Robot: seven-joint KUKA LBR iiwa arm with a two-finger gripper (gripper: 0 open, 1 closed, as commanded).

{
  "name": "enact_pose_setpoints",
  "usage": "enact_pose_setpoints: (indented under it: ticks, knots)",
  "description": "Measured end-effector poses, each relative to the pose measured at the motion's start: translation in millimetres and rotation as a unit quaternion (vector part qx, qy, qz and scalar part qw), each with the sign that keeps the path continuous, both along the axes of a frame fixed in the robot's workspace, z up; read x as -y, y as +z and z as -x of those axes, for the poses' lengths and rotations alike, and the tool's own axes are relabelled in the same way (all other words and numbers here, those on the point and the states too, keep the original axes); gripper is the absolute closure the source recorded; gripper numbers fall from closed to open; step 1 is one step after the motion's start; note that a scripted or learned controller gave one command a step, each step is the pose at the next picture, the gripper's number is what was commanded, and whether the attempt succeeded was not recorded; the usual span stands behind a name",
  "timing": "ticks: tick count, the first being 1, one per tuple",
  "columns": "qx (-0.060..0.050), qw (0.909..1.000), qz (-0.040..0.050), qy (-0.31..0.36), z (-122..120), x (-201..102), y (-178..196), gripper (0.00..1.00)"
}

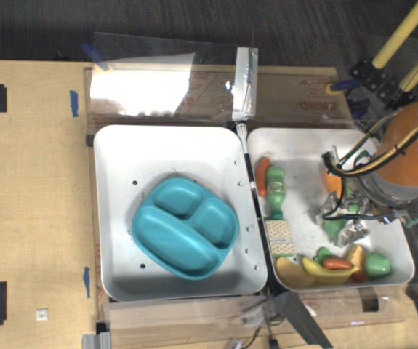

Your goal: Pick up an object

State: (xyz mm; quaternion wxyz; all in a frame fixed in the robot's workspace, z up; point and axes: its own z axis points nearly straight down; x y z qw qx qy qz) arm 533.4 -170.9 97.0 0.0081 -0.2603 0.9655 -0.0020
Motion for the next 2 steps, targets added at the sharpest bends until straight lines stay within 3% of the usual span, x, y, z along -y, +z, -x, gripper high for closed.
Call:
enact_pose_setpoints:
  ticks: [1, 2]
  knots:
    - [-0.001, 1.0000, -0.0003, 0.000, 0, 0, -1, 0.00]
    - [-0.005, 0.9960, 0.0005, 0.089, -43, 49, -9, 0.00]
